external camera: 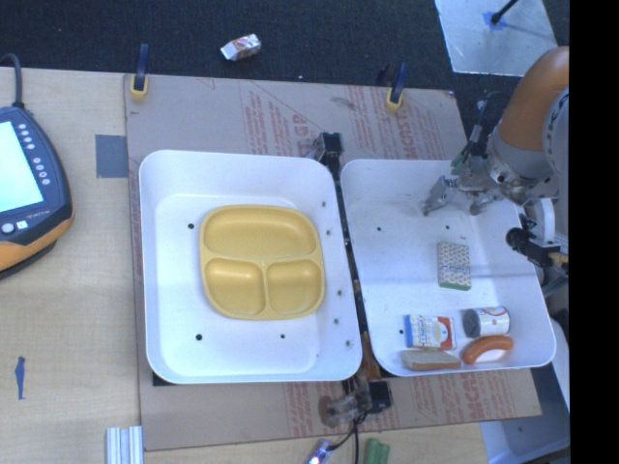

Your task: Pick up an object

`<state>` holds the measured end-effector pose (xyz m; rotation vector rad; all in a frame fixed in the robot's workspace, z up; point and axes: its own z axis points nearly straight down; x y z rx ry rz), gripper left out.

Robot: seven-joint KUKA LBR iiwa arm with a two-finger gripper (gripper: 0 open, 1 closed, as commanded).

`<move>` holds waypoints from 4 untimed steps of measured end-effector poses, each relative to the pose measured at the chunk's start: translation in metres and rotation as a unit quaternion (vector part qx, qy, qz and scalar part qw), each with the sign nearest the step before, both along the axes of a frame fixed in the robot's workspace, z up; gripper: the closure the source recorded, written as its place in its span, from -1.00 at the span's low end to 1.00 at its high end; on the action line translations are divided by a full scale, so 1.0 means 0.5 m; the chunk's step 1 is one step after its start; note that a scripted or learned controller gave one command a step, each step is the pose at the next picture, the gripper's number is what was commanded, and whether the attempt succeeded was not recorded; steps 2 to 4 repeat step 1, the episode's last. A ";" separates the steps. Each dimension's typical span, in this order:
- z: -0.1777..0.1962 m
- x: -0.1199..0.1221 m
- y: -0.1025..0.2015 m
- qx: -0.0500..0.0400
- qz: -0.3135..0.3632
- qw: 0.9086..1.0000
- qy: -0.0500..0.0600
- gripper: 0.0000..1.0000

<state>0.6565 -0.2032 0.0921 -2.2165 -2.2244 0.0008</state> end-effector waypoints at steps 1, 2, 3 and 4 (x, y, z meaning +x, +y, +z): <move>0.066 -0.181 0.019 -0.001 0.001 1.000 0.001 -1.00; 0.066 -0.181 0.019 -0.001 0.001 1.000 0.001 -1.00; 0.066 -0.181 0.019 -0.001 0.001 1.000 0.001 -1.00; 0.066 -0.181 0.019 -0.001 0.001 1.000 0.001 -1.00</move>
